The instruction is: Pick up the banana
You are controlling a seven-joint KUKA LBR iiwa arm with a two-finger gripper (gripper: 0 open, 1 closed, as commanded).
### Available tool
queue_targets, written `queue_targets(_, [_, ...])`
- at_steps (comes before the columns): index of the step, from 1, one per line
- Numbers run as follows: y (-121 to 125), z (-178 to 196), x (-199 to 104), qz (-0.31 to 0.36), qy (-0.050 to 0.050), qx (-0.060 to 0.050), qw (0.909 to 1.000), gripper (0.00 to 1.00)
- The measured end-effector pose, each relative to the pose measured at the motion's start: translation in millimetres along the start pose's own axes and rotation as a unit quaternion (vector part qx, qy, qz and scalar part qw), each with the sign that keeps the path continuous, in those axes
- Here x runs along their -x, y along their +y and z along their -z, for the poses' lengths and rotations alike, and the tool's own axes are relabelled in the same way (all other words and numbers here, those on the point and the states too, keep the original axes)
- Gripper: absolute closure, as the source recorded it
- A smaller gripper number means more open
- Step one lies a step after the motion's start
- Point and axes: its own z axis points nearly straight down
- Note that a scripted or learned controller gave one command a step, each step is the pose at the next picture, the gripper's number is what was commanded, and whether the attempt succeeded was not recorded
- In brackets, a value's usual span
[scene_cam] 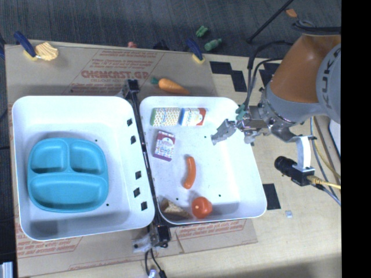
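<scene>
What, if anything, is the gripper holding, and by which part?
Nothing: the gripper hangs over the right bin with nothing between its fingers.

Two shallow white plastic bins (35, 112) sit side by side, both left of the claw (223, 132). The farther one holds one blue three-compartment plastic tray (66, 174). The nearer bin holds one flat yellow-and-white packet (177, 117), one small red-and-white carton (164, 145), one orange sausage-shaped toy (189, 172), one red tomato (201, 207) and one brownish lump (too blurred to name) (173, 208). One orange carrot (171, 86) lies on the cardboard beyond it.
</scene>
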Motion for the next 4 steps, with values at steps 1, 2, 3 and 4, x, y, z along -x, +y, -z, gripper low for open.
queue_targets(1, [-2.7,-72.0,-88.6,-0.198,0.001,-0.001,0.9803,0.00])
queue_targets(2, [8.1,-71.5,-190.4,-0.193,0.000,0.000,0.9812,0.00])
queue_targets(3, [-39.1,-24.8,-107.3,-0.130,0.000,0.000,0.9916,0.00])
queue_targets(4, [-54.8,27.2,-194.4,-0.116,0.000,0.000,0.9933,0.00])
